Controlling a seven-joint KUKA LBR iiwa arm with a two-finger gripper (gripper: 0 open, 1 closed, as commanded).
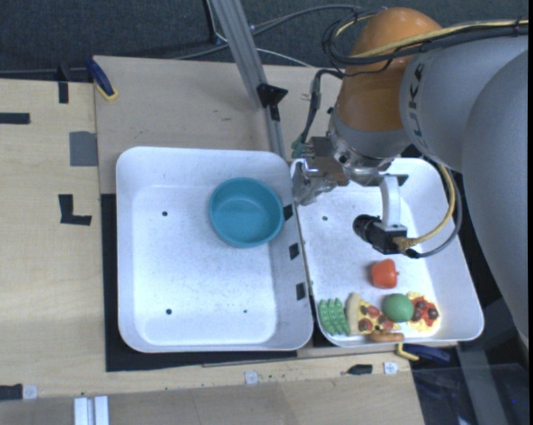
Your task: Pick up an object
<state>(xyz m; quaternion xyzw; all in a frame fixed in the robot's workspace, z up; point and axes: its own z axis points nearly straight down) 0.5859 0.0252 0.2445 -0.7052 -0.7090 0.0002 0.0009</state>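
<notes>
Desk (187,104): tan w/ a light wood-look top, a few black tape marks and one grey patch (83,148) well left of the left bin. Left bin (151,264), shallow and white, sits on a black mat (110,273) that shows along its left and front edges. Right bin (337,237) stands just beside the left bin's right wall, edges touching or nearly so. Yellow-blue clamp (104,82) on desk edge, behind left bin's rear-left corner. Grey metal post (240,42) rises behind the left bin's rear-right corner.

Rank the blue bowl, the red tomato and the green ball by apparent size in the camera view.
1. Blue bowl, by far the largest.
2-3. Green ball and red tomato look about alike; no ranking between them.
</notes>
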